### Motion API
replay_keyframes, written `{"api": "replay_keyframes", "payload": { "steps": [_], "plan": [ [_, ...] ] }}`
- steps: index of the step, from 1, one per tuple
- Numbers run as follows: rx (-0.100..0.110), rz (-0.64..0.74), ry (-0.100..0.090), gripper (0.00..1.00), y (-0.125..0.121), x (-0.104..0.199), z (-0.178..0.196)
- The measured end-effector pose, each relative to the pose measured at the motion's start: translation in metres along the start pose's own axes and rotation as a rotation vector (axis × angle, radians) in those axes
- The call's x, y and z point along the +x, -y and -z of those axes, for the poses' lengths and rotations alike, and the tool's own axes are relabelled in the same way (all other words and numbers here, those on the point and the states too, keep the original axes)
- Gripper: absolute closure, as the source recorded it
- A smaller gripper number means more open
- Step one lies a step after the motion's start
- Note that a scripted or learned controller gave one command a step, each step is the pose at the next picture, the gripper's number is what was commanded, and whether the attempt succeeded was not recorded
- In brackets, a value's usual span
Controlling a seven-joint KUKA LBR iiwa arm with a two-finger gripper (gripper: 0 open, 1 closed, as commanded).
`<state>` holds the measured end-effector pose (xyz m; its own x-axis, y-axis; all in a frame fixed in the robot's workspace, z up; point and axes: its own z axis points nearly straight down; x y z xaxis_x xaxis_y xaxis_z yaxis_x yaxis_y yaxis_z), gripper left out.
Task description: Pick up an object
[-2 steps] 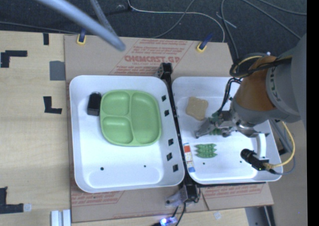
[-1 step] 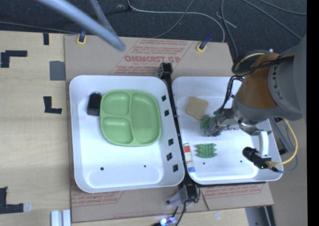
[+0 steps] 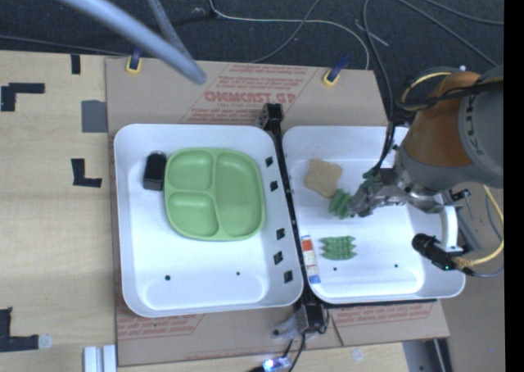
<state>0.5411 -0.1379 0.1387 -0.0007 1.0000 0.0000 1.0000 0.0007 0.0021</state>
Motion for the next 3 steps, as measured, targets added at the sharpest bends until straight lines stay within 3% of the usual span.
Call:
{"api": "replay_keyframes", "payload": {
  "steps": [2, 3],
  "plan": [
    [-0.004, 0.002, 0.001, 1.00, -0.004, 0.011, 0.124],
    [0.002, 0.006, -0.001, 1.00, -0.007, 0.063, 0.128]
  ]
}}
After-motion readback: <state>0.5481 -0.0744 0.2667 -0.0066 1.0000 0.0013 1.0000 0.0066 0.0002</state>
